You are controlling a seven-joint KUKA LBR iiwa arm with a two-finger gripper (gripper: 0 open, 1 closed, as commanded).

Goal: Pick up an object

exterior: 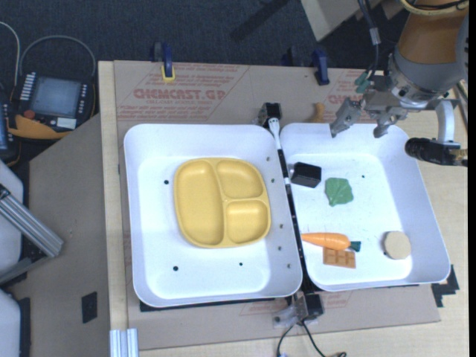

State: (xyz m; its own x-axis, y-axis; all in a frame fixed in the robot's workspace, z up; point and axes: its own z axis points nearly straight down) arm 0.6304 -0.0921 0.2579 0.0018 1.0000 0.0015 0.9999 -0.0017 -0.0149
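Gripper (366, 123) hangs spread and empty over the right shallow white bin's (424, 222) far edge, where a black block (306, 174), green leaf-shaped piece (339, 192), orange carrot (326, 239), brown waffle square (339, 258) and beige round disc (396, 245) lie, while the left white bin (149, 222) holds a yellow divided plate (221, 201).

right bin (416, 199) floor open at centre; black block (306, 174), green piece (339, 192), carrot (326, 239) crowd its left.
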